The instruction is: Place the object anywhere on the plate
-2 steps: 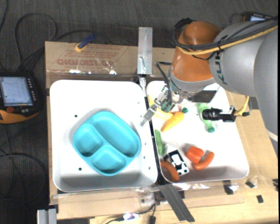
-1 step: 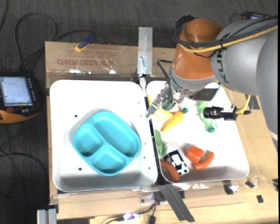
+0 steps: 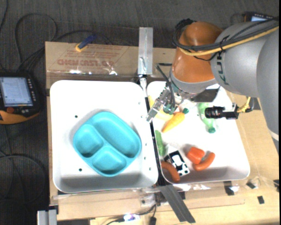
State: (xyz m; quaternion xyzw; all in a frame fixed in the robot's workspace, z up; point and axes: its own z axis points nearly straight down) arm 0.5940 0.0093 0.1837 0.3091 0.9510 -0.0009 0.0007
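The blue plate (image 3: 107, 143) sits in the left bin (image 3: 61, 97) with all its compartments bare, so by my reading the task has hardly begun: nothing is placed yet, and a pick and a carry remain. The gripper (image 3: 160, 104) hangs over the right bin (image 3: 234, 144), near the wall between the bins; whether it is open or closed, I cannot tell. The likeliest object, a yellow-orange carrot (image 3: 174, 121), lies just beside the gripper, away from the plate.
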